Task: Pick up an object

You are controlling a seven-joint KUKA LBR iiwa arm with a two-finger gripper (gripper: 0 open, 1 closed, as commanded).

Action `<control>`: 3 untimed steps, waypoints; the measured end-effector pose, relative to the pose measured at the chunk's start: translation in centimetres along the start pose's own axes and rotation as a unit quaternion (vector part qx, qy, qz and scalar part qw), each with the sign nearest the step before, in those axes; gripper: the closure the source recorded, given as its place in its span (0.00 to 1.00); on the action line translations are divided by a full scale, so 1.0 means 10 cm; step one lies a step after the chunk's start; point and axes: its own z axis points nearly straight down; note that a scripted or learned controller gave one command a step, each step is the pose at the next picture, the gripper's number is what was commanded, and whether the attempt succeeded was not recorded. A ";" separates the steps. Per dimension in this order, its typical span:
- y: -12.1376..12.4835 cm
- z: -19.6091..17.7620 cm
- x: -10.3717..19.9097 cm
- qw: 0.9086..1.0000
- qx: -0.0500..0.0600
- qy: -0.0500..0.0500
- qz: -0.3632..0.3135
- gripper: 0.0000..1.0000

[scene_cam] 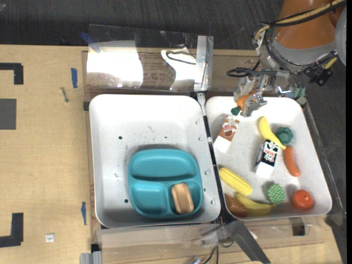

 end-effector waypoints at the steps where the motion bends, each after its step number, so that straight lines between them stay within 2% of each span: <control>1: 0.31 0.41 0.11 0.990 -0.002 0.004 -0.139 1.00; 2: 0.01 -0.16 -0.10 0.969 0.000 -0.001 -0.246 1.00; 3: -0.52 0.75 -0.10 0.957 -0.005 0.006 -0.290 1.00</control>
